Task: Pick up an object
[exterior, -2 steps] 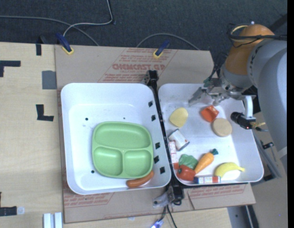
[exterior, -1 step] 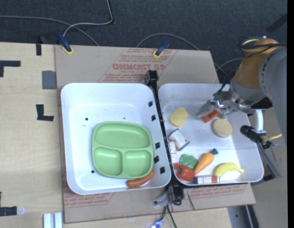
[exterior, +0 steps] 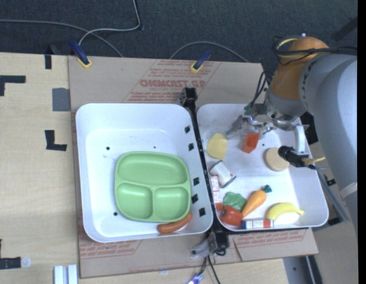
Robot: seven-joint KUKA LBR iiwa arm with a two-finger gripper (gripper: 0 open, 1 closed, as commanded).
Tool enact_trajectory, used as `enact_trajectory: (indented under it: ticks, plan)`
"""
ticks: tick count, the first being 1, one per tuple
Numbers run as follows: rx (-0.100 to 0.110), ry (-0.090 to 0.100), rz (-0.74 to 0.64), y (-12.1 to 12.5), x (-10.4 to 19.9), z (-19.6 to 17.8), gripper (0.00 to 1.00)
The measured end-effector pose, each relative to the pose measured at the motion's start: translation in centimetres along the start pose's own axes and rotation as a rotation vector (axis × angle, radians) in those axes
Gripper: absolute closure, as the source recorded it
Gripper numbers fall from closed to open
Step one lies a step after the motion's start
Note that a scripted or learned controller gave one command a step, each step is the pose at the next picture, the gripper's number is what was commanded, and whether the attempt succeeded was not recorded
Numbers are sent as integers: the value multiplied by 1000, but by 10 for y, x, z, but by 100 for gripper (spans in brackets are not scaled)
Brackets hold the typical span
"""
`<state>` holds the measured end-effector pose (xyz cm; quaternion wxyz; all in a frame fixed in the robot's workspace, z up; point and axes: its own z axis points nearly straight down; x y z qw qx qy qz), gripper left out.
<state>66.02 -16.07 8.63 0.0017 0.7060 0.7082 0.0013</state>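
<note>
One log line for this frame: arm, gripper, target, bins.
arm: over right bin | gripper: above small red block, not gripping | left bin: green tray, sausage

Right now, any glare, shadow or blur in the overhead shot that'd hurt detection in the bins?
Camera view: even, soft light, only faint shadows under the green tray; the white right bin is bright, so the pale banana has weak contrast; the arm's grey body looks soft near the frame edge; the small orange block under the gripper is slightly blurred.
</note>
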Motion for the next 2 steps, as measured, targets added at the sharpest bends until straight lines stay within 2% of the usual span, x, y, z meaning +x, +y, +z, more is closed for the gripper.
enact_trajectory:
  ticks: [1, 2]
  plan:
    - [2, -1, 1, -14, 21, 0, 0]
    - [1, -3, 1, -14, 21, -10, 100]
